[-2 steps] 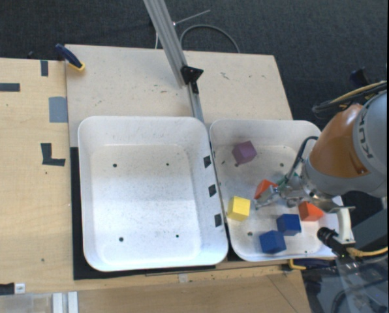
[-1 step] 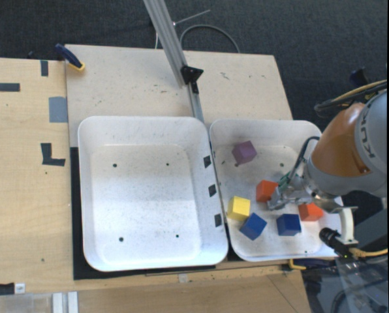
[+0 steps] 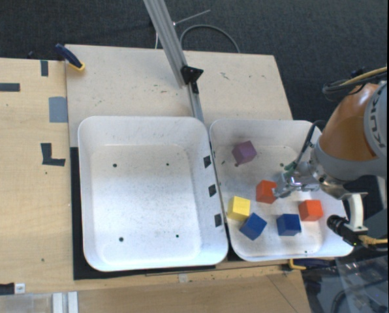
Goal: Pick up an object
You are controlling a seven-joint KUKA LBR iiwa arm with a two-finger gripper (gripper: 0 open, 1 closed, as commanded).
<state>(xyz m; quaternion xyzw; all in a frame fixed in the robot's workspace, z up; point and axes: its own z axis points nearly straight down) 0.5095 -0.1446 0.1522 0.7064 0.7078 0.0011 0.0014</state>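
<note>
Six small blocks in right bin (image 3: 260, 130), gripper (image 3: 284, 186) beside red block (image 3: 265, 192), grip perhaps unclear, cannot tell

Grey arm (image 3: 351, 158), orange band (image 3: 354, 126), black cable (image 3: 348, 80)

White bins (image 3: 145, 126); purple cube (image 3: 244, 152); yellow cube (image 3: 239, 207); two blue cubes (image 3: 252, 226); two orange-red cubes (image 3: 266, 191).

The claw (image 3: 287, 186) hangs low in the right bin (image 3: 266, 130), just beside a red cube (image 3: 265, 191), among other coloured cubes.
</note>
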